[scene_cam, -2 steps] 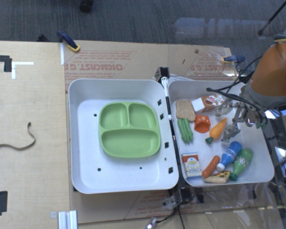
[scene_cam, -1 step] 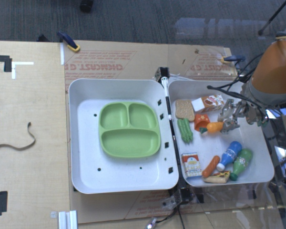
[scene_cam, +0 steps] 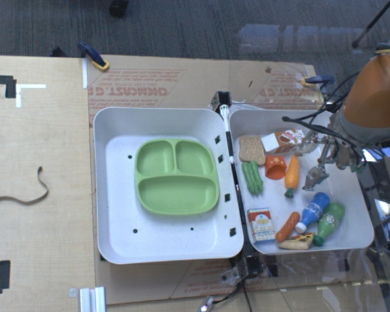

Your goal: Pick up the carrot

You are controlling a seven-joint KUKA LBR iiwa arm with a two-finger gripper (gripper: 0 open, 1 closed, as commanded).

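The carrot (scene_cam: 292,171) is orange with a small green end and lies upright in the picture near the middle of the right bin (scene_cam: 361,194). The gripper (scene_cam: 314,176) hangs over that bin just to the right of the carrot, a short gap away from it. Nothing is seen held in it. The grey arm with its orange band (scene_cam: 372,96) comes in from the upper right.
Around the carrot lie a bread slice (scene_cam: 251,149), green beans (scene_cam: 252,177), an orange cup (scene_cam: 275,167), a blue bottle (scene_cam: 312,210), a green bottle (scene_cam: 330,220), a sausage (scene_cam: 287,226) and a small card box (scene_cam: 261,225). A green divided plate (scene_cam: 177,176) sits in the left bin (scene_cam: 110,194).
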